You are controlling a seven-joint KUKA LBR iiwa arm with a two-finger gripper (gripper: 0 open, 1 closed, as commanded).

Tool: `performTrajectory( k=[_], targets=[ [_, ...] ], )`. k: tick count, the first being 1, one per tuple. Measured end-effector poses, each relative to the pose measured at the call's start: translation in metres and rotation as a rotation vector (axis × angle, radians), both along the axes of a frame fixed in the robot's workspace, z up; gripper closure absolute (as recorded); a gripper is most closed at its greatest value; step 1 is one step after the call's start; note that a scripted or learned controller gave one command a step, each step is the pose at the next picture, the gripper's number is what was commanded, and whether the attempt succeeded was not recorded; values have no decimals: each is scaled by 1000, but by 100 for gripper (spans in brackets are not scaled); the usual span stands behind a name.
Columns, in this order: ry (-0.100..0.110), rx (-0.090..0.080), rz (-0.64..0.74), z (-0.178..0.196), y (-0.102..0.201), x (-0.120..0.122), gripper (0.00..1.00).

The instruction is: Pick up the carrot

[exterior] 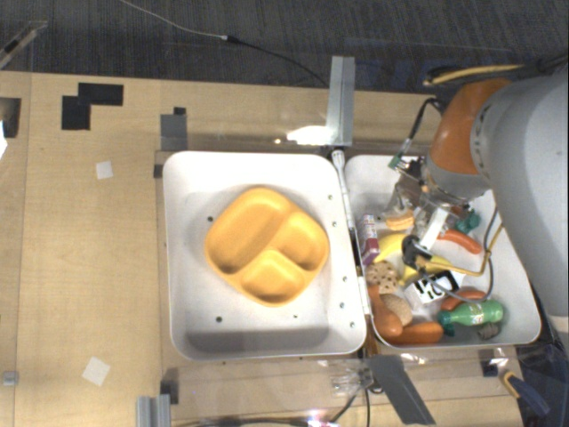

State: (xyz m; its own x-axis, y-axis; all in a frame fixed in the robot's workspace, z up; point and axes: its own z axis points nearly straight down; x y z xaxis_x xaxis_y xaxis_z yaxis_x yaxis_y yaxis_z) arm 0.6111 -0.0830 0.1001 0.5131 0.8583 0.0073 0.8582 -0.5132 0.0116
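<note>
- The carrot (461, 238), as best I can make out, is the small orange piece with a bit of green at its far end. It's in the right bin (524, 305), toward the right side of the pile and just right of the gripper (424, 237).
- That bin is a jumble of toy food all touching, with a green bottle (471, 312) and an orange sausage-looking thing (414, 332) along the near edge. The carrot is wedged in among its neighbours, so I reckon a clean grab is awkward.
- The left bin (187, 238) just has the yellow tray (267, 245) sitting in the middle, well apart from all this.
- The arm (498, 132) comes in from the right over the bench (80, 265) and bends down so the wrist points into the far-middle part of the right bin.
- The gripper is low in the clutter, beside the carrot rather than over it.
- I honestly can't tell whether it's open or closed from this angle, since the wrist hides too much. I don't see the carrot held in it.
- My guess is it needs to shift right a touch before closing.
</note>
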Motion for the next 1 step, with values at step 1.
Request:
performTrajectory(
  k=[1],
  targets=[
    [-3,-4,164,136,-10,27,100]
  ],
)
